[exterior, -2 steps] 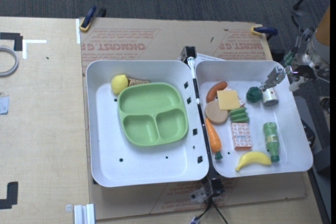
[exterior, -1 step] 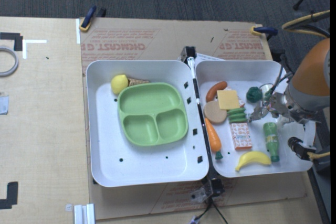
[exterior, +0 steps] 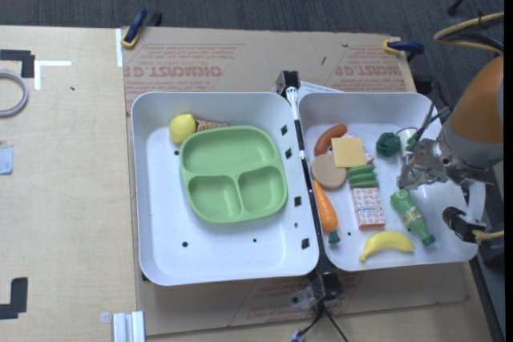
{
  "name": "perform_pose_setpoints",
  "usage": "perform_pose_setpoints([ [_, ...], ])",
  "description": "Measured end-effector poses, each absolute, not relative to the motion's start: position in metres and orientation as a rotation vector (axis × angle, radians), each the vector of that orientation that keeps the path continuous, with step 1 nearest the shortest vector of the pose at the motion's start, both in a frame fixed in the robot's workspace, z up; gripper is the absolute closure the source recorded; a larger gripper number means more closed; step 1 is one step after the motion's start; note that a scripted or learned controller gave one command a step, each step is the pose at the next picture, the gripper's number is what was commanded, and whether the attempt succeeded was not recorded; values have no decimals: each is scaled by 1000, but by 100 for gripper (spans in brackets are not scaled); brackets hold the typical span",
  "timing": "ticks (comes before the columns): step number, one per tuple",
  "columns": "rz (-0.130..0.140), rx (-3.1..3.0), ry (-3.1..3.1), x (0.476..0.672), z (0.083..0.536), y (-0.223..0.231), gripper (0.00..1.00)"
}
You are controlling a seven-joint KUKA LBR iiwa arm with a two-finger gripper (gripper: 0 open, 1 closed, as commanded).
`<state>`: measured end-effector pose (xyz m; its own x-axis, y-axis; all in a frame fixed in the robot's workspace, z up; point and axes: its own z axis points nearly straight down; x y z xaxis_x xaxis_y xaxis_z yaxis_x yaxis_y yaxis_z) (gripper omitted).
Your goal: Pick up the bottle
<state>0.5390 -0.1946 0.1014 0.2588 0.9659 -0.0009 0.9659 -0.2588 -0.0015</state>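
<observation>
Green bottle (exterior: 412, 215) lies flat in right bin (exterior: 449, 252), beside banana (exterior: 386, 243); long axis runs 11 to 5 o'clock. My gripper (exterior: 418, 168) hovers just at bottle's 12 o'clock; finger spread: cannot tell

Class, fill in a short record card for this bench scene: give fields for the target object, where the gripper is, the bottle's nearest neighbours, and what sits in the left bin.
target: green bottle, lying in the right bin near its right side
gripper: gripper over the right bin, just above the bottle's upper end
bottle held: no, it lies on the bin floor
neighbours: banana below-left, small carton to the left
left bin: green divided plate, lemon
</observation>
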Motion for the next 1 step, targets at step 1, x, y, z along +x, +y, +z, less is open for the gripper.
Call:
perform_pose_setpoints([
  [1,1,-2353,-2082,489,210,-155,100],
])
